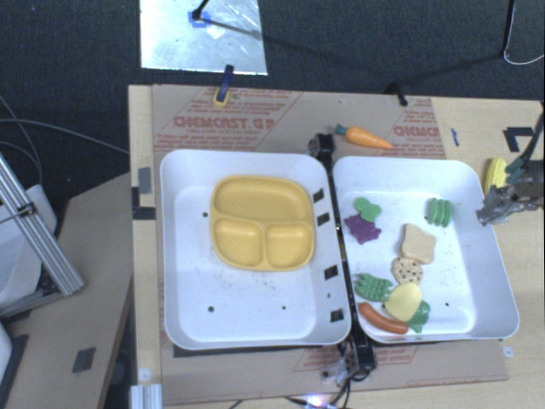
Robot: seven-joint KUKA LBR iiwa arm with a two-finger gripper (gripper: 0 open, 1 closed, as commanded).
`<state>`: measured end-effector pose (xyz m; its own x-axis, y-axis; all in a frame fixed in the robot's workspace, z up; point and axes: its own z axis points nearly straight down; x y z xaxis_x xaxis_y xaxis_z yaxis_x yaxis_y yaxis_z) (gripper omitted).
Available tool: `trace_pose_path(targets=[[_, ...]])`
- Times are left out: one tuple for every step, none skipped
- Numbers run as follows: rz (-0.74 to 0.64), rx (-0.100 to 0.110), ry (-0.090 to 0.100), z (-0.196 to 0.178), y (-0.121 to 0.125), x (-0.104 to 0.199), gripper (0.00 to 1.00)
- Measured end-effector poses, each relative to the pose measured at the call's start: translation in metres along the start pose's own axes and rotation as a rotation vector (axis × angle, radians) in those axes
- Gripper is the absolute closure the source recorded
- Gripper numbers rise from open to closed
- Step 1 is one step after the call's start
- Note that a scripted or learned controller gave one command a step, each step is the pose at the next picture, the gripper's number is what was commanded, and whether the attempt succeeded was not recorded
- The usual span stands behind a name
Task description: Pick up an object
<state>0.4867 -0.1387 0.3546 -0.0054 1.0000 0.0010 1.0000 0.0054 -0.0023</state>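
Observation:
The right bin (477,313) holds several toy foods: a purple grape bunch (362,229), a green leafy piece (368,207), a green ribbed piece (439,212), a bread slice (418,244), a cookie (408,270), a yellow fruit (404,299) and a red sausage (383,318). My gripper (496,209) hangs at the far right, over this bin's right rim and to the right of the green ribbed piece. Nothing is visibly held in it.
The left bin (187,313) holds a yellow divided plate (261,222). A toy carrot (366,136) lies on the cardboard behind the bins. A yellow corn cob (496,175) sits outside the right bin, just behind the gripper. A metal frame (34,237) stands at the far left.

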Motion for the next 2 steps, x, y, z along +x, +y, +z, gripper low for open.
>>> trace_pose_path(targets=[[-0.005, -0.002, 0.001, 0.039, 0.001, 0.063, 1.0], [-0.006, -0.002, 0.002, 0.075, 0.001, 0.134, 1.0]])
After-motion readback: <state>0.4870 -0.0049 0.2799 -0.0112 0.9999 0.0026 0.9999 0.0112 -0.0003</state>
